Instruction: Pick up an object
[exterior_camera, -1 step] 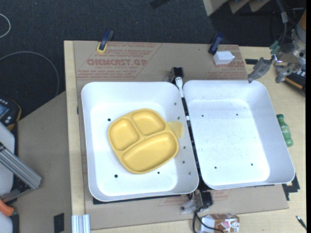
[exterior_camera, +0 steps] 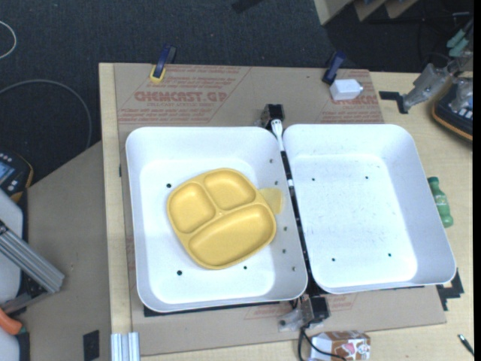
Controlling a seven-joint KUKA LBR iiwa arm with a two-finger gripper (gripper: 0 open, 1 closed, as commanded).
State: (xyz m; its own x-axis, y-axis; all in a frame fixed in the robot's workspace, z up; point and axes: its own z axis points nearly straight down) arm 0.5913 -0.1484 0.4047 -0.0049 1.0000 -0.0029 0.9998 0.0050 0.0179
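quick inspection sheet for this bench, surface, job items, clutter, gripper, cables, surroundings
surface: brown board with red print, bearing the left white bin and the right white bin side by side
job's things: a yellow divided tray with three compartments lies flat in the left white bin, with a small yellow piece at its right edge
clutter: a white block on the board's far edge; a small brown-and-white box at the near edge
grippers: nothing seen
cables: a white cable loops on the dark floor at left; wires near the front clamp
surroundings: clamps on the board's far edge, a green clip right of the right white bin, dark carpet, metal framing at lower left
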